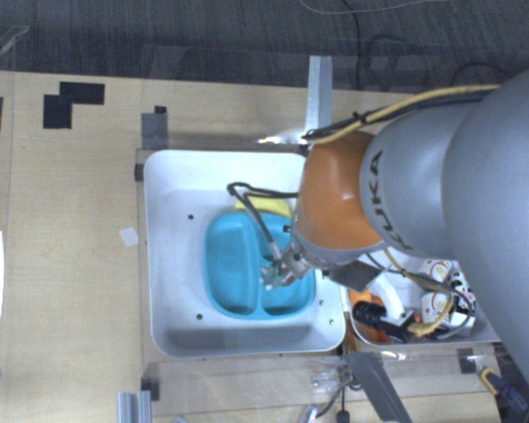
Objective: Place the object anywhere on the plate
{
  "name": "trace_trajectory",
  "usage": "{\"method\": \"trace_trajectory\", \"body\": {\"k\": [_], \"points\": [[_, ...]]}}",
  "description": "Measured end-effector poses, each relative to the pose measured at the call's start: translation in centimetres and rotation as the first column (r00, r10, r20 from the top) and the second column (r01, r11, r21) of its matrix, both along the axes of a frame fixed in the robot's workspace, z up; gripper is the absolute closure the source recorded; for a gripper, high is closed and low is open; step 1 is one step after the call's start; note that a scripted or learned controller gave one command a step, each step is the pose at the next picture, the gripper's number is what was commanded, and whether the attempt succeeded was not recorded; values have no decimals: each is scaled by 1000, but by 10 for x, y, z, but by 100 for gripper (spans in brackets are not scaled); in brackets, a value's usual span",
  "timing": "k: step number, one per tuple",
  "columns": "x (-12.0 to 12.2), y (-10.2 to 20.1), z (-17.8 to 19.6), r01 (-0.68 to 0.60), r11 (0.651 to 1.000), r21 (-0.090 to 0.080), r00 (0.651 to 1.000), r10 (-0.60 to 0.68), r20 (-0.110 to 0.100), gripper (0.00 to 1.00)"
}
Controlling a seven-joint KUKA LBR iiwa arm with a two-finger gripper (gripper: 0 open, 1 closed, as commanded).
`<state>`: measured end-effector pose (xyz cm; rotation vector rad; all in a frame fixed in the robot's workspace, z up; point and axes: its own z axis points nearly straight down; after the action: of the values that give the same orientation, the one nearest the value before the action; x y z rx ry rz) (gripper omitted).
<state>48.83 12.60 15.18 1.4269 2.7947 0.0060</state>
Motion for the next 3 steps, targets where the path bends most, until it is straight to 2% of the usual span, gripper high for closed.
{"method": "trace_trajectory", "body": {"k": [1, 2, 3], "points": [[0, 0, 0, 0, 1000, 0, 1000, 0, 0, 0], [19, 13, -12, -29, 1000, 0, 1000, 29, -1, 0], [21, 14, -2, -29, 1000, 1, 1000, 29, 4, 100]]}}
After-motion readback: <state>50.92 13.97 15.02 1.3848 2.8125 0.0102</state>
